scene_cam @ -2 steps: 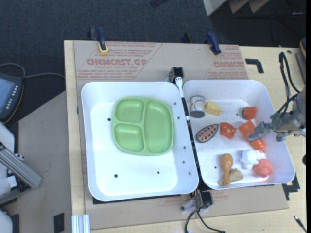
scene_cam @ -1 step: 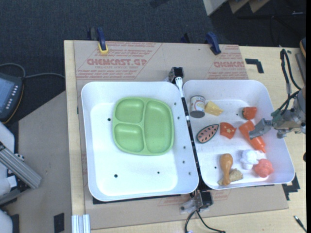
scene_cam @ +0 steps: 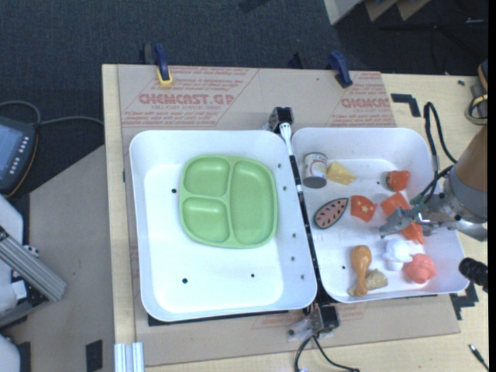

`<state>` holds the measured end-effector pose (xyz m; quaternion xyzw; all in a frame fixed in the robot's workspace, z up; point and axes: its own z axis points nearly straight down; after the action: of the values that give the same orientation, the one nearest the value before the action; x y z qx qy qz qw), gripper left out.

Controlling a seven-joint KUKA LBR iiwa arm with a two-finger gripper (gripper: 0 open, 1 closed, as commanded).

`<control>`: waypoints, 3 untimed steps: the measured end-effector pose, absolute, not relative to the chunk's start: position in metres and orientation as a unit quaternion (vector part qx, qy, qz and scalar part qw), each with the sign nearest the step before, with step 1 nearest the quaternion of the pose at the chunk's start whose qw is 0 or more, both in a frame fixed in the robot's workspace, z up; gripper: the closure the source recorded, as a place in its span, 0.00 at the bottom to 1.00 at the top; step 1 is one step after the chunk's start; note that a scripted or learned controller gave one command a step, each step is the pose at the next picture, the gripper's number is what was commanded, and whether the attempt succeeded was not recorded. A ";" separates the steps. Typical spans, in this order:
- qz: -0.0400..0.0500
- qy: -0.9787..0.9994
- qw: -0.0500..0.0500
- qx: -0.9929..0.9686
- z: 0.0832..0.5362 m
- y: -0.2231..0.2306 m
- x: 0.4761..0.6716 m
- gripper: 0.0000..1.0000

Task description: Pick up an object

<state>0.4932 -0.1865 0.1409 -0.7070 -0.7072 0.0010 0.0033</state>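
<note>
The right bin [scene_cam: 364,147] holds several toy foods: a small tin can [scene_cam: 315,169], a yellow cheese wedge [scene_cam: 341,173], a watermelon slice [scene_cam: 332,212], a red piece [scene_cam: 362,207], an orange piece [scene_cam: 394,203], a red-orange item [scene_cam: 398,180], a chicken drumstick [scene_cam: 360,262], a bread bit [scene_cam: 377,280], a white lump [scene_cam: 397,251] and a pink-red fruit [scene_cam: 419,268]. My gripper [scene_cam: 403,223] reaches in from the right and hangs low over the bin's right side, just above the white lump and beside the orange piece. A small orange thing [scene_cam: 413,232] lies right under it.
The left bin [scene_cam: 155,270] carries a green divided plate [scene_cam: 229,200]. Black clips sit on the shared wall between the bins. The arm's grey body [scene_cam: 469,192] covers the right bin's right rim. Cables run along the bench's right edge.
</note>
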 end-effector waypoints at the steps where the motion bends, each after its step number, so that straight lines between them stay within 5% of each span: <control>1: 0.001 -0.707 0.004 -0.707 0.088 -0.185 0.492 0.00; 2: 0.000 -0.707 0.000 -0.708 0.101 -0.186 0.493 1.00; 3: -0.001 -0.707 -0.003 -0.707 0.144 -0.186 0.497 1.00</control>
<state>0.4965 -0.1858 0.1440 -0.7069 -0.7073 -0.0008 -0.0027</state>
